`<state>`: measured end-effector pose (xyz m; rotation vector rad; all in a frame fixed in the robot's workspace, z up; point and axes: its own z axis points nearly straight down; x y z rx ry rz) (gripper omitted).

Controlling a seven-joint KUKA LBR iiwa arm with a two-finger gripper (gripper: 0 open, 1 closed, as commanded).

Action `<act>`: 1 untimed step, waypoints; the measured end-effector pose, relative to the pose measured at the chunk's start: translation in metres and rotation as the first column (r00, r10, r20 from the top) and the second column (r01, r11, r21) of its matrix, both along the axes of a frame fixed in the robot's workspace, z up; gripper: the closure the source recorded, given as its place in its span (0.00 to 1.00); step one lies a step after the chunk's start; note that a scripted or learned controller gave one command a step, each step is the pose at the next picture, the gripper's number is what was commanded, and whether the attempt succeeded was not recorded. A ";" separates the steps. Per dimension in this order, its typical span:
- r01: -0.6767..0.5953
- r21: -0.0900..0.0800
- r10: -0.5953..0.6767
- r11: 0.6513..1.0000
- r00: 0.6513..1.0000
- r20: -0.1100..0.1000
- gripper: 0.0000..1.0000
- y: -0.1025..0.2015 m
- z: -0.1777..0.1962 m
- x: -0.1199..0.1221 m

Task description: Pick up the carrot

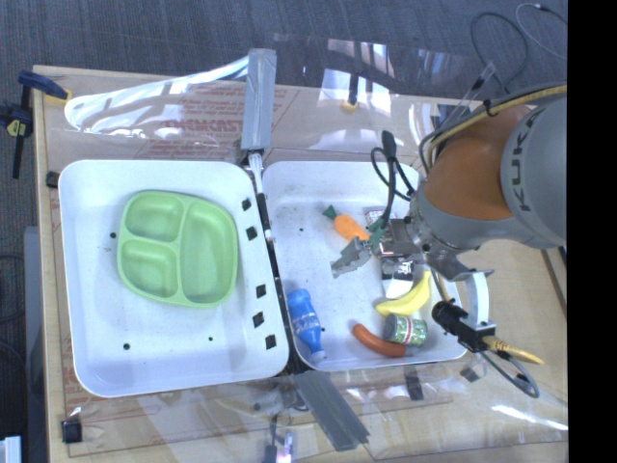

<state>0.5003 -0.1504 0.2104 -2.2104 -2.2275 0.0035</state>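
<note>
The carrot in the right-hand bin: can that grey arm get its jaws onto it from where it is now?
Probably yes. The carrot lies in the open on the floor of the right bin, with nothing on top of it. The gripper hangs just beside it, and the banana and can lie off to the other side.

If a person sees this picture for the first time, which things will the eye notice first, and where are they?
The big grey arm with its orange band reaches in from the right, its pincer low over the right bin, just below the small carrot. In the left bin lies a bright green divided plate. Near the right bin's front sit a yellow banana, a blue bottle and a red sausage.
</note>
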 end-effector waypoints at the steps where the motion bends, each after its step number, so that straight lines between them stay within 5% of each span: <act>1: -0.015 0.000 0.015 1.000 1.000 -0.001 0.00 -0.014 -0.044 0.083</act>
